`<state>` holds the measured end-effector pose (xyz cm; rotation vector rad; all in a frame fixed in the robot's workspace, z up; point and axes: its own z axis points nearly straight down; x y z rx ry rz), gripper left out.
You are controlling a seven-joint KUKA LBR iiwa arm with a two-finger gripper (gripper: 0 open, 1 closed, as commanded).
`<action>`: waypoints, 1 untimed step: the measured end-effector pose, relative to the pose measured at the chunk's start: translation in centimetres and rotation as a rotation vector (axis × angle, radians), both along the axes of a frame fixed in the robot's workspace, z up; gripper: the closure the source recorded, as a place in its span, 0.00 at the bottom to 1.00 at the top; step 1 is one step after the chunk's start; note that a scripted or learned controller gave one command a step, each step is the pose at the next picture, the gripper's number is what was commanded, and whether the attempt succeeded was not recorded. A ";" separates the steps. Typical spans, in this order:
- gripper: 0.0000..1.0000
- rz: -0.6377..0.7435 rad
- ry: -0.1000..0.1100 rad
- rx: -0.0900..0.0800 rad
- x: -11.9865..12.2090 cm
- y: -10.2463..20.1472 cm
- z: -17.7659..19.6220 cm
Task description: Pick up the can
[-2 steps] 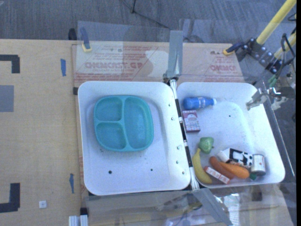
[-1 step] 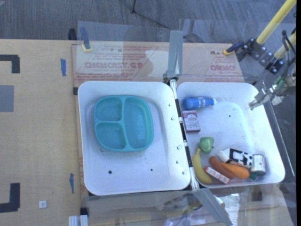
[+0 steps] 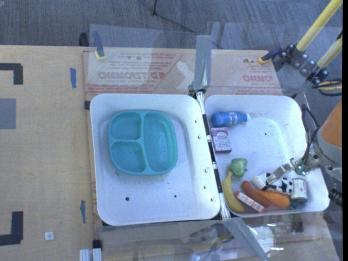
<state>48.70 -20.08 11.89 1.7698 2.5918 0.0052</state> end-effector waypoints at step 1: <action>0.00 0.208 -0.034 -0.017 8.7 3.4 -1.2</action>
